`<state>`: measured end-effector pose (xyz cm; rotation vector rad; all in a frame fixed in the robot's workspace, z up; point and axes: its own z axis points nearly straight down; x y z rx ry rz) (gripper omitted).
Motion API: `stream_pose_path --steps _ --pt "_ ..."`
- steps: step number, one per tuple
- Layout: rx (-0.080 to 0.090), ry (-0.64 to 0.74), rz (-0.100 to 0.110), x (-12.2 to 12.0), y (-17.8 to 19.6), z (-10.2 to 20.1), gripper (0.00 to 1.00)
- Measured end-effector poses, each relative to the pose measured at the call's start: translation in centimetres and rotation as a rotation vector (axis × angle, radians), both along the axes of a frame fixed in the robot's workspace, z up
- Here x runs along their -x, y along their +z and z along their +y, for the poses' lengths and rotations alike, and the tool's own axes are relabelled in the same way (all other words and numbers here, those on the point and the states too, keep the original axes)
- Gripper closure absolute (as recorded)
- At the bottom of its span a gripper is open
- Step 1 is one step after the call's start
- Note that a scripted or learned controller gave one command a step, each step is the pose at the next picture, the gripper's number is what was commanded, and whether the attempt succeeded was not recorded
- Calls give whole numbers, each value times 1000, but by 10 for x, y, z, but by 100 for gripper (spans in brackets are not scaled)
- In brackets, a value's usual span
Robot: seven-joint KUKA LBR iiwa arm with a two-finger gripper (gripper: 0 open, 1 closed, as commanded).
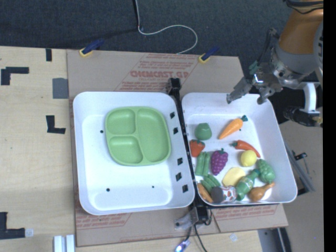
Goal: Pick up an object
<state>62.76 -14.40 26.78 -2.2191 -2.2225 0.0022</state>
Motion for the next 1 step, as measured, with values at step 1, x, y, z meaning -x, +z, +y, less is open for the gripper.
stream_pose_path --steps 1 --pt "-4 6 6 52 -32 78 0"
